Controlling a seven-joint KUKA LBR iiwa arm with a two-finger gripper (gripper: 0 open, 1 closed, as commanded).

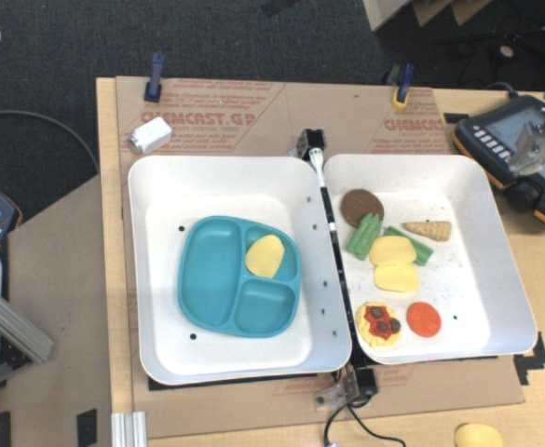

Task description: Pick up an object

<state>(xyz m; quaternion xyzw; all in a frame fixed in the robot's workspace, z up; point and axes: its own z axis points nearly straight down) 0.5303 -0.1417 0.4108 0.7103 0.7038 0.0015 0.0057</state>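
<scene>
The right bin (482,194) holds several toy foods: a brown round patty (360,204), a green pod (364,235), two yellow pieces (394,250) (396,277), a tan cone (429,230), a small pizza (379,323) and a red slice (424,319). In the left bin (160,212) lies a teal divided tray (237,276), and a yellow oval piece (265,255) rests in its upper right compartment.
A black divider clip (313,142) sits where the two bins meet at the back. A white block (151,135) lies on the cardboard at the back left. A black handheld pendant (507,142) rests beyond the right bin. A yellow object (477,434) lies at the bench's front right.
</scene>
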